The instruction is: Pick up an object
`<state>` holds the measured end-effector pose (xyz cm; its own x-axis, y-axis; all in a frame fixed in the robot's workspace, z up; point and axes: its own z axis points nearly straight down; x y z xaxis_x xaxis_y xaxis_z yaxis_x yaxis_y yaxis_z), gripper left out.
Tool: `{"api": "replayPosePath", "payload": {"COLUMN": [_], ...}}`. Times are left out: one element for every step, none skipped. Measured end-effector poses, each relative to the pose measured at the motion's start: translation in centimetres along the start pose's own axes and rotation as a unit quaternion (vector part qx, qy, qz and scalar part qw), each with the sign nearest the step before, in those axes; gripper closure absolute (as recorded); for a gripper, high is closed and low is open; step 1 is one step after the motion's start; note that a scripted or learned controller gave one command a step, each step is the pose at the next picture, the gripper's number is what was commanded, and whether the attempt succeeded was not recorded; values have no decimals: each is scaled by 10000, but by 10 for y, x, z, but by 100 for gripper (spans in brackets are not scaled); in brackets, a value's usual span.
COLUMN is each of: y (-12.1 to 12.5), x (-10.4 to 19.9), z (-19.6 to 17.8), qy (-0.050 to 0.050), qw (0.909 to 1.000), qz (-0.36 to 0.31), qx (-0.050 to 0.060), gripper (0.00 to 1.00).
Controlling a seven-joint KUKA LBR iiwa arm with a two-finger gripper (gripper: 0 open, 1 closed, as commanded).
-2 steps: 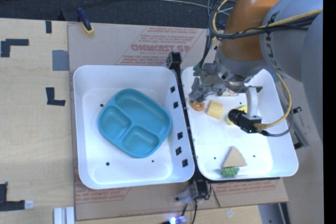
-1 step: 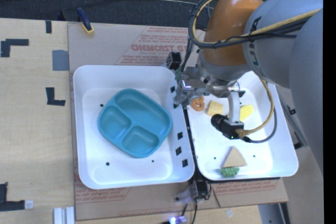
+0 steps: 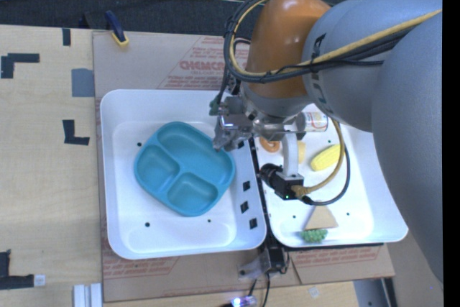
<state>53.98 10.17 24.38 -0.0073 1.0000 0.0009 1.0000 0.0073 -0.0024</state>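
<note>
A blue divided plate [image 3: 183,169] lies flat in the left bin [image 3: 118,176]. My gripper [image 3: 226,131] hangs over the plate's upper right edge, close to the divider between the bins, under the orange wrist band [image 3: 280,39]. Nothing can be seen held in it. The right bin [image 3: 374,219] holds a yellow corn-like piece [image 3: 325,157], an orange round piece [image 3: 270,145], a tan wedge [image 3: 323,218] and a small green piece [image 3: 314,234]. The arm hides the upper part of the right bin.
A black device with a cable [image 3: 282,182] hangs off the wrist over the right bin's left side. A small bottle-like item [image 3: 317,122] peeks out beneath the arm. A blue and yellow clamp [image 3: 115,29] sits at the cardboard's far left corner.
</note>
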Motion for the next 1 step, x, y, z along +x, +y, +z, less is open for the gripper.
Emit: {"api": "replayPosePath", "payload": {"y": [1], "x": [-3], "z": [0], "qy": [-7], "qw": [10000], "qz": [22], "qx": [0], "gripper": [0]}}
